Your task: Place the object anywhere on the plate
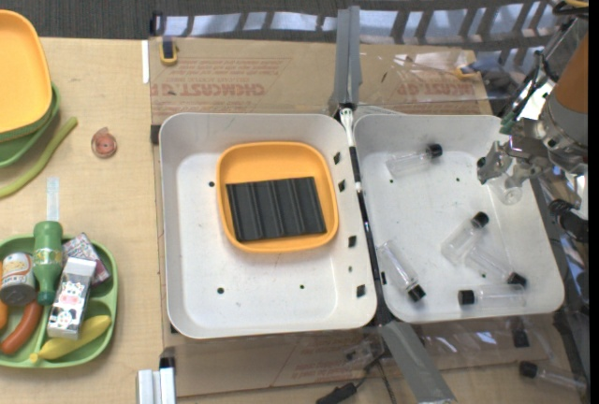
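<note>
Two white bins sit side by side on the bench. The left bin (187, 299) holds an orange plate (277, 194), and a dark ridged mat (277, 209) lies flat on the plate.

The right bin (449, 196) holds several small clear tubes with black caps. They are see-through, so they are hard to make out against the white floor. One tube (412, 161) lies near the back of the bin. Another tube (466, 238) lies near the middle. Two more (401, 273) (489, 295) lie near the front. None of them is on the plate.

The gripper (510, 170) hangs over the right side of the right bin. Something clear seems to sit just under it, but it is too blurry to name. I cannot tell how its tips stand. Most of the arm (571, 93) is cut off at the edge of the view.

Far to the left, a green tray (94, 337) holds toy food and a green bottle (47, 254). Part of it is cut off too.
</note>
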